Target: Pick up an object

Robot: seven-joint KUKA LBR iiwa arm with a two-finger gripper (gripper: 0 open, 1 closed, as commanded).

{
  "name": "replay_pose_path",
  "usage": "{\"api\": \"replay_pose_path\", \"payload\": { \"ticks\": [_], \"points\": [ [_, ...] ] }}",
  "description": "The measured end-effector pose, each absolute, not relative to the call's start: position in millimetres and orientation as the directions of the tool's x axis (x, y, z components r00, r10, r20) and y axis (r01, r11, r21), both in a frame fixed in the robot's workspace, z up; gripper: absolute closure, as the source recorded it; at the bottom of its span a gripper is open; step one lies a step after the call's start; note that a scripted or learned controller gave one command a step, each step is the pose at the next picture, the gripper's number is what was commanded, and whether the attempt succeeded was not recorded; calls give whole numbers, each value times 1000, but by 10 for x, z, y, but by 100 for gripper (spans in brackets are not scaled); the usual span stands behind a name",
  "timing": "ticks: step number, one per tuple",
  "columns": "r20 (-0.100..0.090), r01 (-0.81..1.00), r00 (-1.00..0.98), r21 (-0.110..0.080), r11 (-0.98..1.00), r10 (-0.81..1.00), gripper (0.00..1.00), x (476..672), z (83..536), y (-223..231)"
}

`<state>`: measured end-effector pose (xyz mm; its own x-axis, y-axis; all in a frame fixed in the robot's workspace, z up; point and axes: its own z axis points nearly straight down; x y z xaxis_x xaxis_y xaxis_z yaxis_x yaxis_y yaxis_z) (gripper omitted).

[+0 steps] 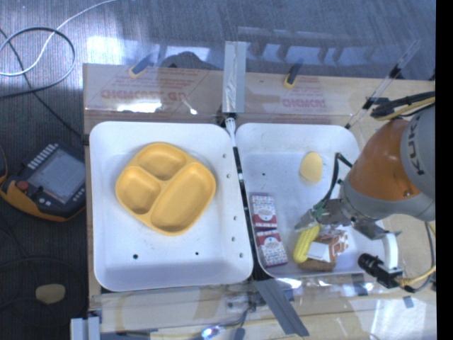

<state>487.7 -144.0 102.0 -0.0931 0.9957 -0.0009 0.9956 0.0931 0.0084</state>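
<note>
In the right bin point(283, 140) lie a pale yellow egg-shaped object point(311, 166), a red and white box point(266, 229), a yellow corn cob point(305, 243) and a brown and white packet point(330, 248). My gripper point(324, 218) hangs low over the corn cob and the packet at the bin's front right, under the grey and orange wrist point(386, 176). The wrist hides most of the gripper. The left bin point(106, 253) holds a yellow divided plate point(165, 187).
A teach pendant point(49, 183) and cables lie on the floor at the left. A clear panel stands behind the bins. Black cabling and a connector point(374, 268) hang by the right bin's front right corner.
</note>
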Motion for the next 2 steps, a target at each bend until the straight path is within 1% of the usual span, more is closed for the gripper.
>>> {"api": "replay_pose_path", "payload": {
  "ticks": [1, 2],
  "points": [
    [-6, 997, 80, 15, -79, 997, 100, 4875, 917, -1235],
    [-3, 993, 122, -1, -122, 993, 100, 4844, 2262, -733]
  ]
}}
